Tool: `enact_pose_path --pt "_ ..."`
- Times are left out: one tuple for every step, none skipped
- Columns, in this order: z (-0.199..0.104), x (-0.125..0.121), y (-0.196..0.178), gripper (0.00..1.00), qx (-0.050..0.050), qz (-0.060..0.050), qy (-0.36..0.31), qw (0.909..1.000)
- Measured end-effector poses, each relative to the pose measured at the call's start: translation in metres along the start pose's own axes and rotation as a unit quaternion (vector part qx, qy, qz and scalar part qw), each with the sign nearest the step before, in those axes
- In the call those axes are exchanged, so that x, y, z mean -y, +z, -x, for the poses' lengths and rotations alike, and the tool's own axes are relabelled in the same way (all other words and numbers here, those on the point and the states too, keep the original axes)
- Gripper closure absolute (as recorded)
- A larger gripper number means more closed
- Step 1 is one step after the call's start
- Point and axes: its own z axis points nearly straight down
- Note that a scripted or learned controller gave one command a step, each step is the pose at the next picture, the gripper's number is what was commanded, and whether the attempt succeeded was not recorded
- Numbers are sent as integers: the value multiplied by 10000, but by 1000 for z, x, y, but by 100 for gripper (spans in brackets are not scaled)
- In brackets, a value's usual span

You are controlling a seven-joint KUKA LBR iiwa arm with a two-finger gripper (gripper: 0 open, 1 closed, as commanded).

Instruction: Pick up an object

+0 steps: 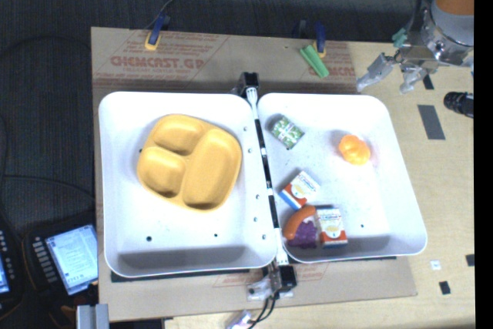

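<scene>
**Gripper parked off the bins, nothing in hand — the risks lie in the crowded corner**

The gripper (394, 73) hangs above the bench beyond the far right corner of the right bin (400, 166), well apart from everything inside it. Its two pale fingers look spread, with bare bench between them; nothing is pinched.

Any object would satisfy the task, and the candidates differ a good deal. The orange ball (353, 149) sits alone on open bin floor, nearest the gripper. A round thing may roll or squirt out if the fingers close off-centre. The small green-and-white packet (286, 131) lies close to the divider between the bins, so one finger could strike the wall before it closes. The blue-and-white carton (300, 189) lies tilted just beside the same divider.

The worst spot is the near corner: an orange sausage-shaped piece (297, 219), a purple item (306, 232) and a red-and-white box (332, 227) lie touching one another against the bin's sloped rim. A descent there may land on top of a piece, push the cluster aside, or catch two things at once.

In the left bin (123, 227), the large yellow tray (189, 161) looks far too broad for this gripper — closing on its smooth rounded humps would probably slide off.

The lone ball seems the safest target, given a centred approach.
</scene>
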Motion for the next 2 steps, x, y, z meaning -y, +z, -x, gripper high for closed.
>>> enact_pose_path --pt "1 -3 105 0 -7 -19 -7 10000" --pt "-28 34 184 0 7 25 5 10000"
